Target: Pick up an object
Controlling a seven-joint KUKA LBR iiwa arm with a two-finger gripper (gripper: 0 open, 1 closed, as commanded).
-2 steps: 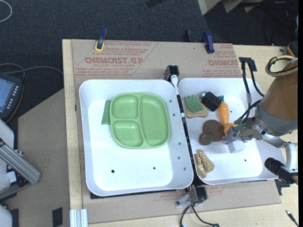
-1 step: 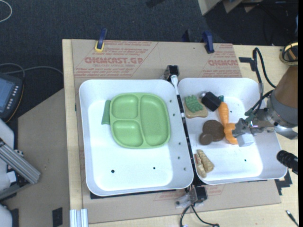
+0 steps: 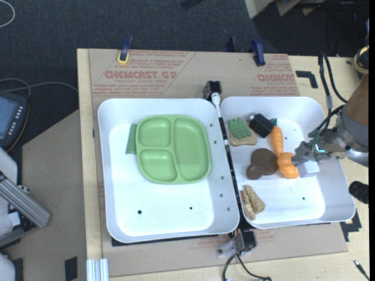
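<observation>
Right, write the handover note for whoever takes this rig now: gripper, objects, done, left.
Gripper: low in the right bin, beside the orange carrot toy; no object seen between its fingers.
Right bin also has a brown piece, a green-topped cookie, a black item and a tan piece.
Left bin: green divided plate.
Done: nothing lifted.
Left: grasp and lift one object.

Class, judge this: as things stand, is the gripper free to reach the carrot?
Probably yes. The gripper sits just right of the carrot in the right bin, with nothing between them.
</observation>
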